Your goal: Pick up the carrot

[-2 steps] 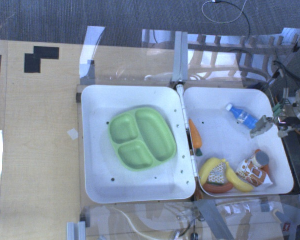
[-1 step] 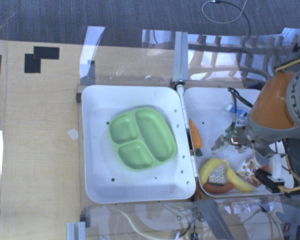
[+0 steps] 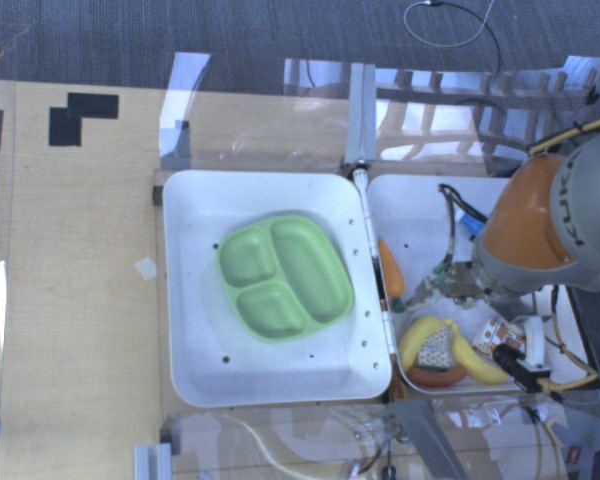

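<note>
carrot (image 3: 390, 271) not picked yet, lies against right bin's (image 3: 420, 193) left wall at 9 o'clock. gripper (image 3: 442, 286) hovers just at its 3 o'clock; grasp state can't tell. descent and grab remain.

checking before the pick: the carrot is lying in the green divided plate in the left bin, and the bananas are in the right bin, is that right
Not quite. The carrot is not in the green divided plate; it lies in the right bin, along its left wall next to the divider. The camera view shows this. The rest stands: the plate sits in the left bin, and the bananas are in the right bin.
</note>
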`<move>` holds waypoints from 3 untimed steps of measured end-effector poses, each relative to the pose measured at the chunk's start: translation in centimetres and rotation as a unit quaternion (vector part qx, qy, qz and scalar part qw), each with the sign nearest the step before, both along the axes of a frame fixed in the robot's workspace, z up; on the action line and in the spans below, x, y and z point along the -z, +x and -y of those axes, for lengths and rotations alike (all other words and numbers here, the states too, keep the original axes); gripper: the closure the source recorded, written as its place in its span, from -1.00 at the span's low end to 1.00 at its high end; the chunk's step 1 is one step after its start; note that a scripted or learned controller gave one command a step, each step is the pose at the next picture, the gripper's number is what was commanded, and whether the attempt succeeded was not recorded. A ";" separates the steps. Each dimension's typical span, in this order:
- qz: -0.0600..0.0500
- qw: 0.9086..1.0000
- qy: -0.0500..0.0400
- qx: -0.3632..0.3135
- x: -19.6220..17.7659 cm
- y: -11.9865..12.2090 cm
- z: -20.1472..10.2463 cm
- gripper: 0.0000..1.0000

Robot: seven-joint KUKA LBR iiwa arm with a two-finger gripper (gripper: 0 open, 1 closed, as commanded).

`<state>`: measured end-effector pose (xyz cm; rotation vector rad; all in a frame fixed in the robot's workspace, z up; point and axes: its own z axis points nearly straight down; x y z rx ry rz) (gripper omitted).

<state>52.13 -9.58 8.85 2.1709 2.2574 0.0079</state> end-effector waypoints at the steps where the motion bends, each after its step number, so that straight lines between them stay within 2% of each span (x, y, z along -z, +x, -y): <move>1: -0.005 0.989 0.001 -0.150 -4.8 2.9 2.7 -1.00; 2: -0.003 1.000 0.001 -0.028 -1.1 2.1 0.2 -1.00; 3: -0.001 1.000 0.001 -0.029 -2.2 2.3 0.2 1.00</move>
